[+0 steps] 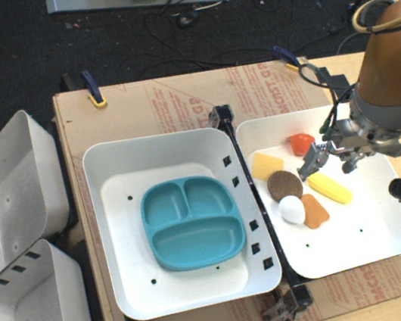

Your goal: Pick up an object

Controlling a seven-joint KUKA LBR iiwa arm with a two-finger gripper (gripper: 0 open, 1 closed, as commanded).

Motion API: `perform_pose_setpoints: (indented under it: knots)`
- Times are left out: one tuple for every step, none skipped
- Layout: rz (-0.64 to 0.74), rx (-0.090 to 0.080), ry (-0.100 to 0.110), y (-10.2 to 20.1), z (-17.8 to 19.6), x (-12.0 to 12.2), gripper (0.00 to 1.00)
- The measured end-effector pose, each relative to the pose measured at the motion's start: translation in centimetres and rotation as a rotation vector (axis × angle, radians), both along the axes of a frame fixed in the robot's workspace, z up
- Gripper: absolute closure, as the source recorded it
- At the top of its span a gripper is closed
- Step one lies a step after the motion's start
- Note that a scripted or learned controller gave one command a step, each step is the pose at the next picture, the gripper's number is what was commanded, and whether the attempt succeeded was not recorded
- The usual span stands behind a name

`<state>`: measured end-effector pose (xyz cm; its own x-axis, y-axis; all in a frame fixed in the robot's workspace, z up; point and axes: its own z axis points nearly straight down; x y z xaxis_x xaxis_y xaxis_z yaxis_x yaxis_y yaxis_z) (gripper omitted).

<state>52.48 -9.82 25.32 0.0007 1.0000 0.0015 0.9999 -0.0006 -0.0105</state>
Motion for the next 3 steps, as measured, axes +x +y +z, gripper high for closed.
perform_pose_setpoints:
  knots:
    - [0.002,-0.001,-0.010,0.0,0.5,0.2,0.00]
    - [-0.001,-0.001,-0.004,0.0,-6.0,0.1,0.00]
    - [-0.001,-0.001,-0.004,-0.1,-12.1,0.7,0.00]
